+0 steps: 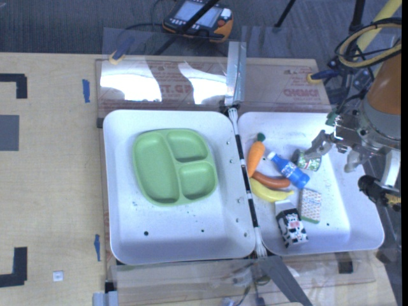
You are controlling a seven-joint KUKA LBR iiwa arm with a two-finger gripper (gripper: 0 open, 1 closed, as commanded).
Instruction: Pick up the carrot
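Pale wooden bench (pixel 44 190) spreads under two shallow white bins set side by side, with a sheet of brown cardboard (pixel 274 85) standing behind them and a small handheld controller (pixel 196 16) lying on the dark floor beyond. Inside the left bin (pixel 121 234) sits a green divided plate (pixel 175 166), near its middle. Clutter sits in the right bin (pixel 363 231): the carrot (pixel 255 158) lies close to that bin's left wall, orange body pointing down-left and green top toward the far side, apart from the arm. Just beside its lower end rest a brown-red sausage-shaped toy (pixel 273 182) and a yellow banana (pixel 273 194), the sausage touching the banana's upper edge. A blue bottle (pixel 288 169) slants across the middle, its cap end near the carrot. Nearer the camera are a small patterned packet (pixel 310 204) and a black-and-white cow-print carton (pixel 292 227). At the right side the grey arm reaches in, orange band (pixel 387 91) above the wrist, and the gripper (pixel 336 150) hangs over the bin's right half. A crumpled greenish silvery thing (pixel 308 162) lies just at the tip of one finger, perhaps touching it, though the view is too coarse to be sure. The two fingers stand spread apart with nothing between them.
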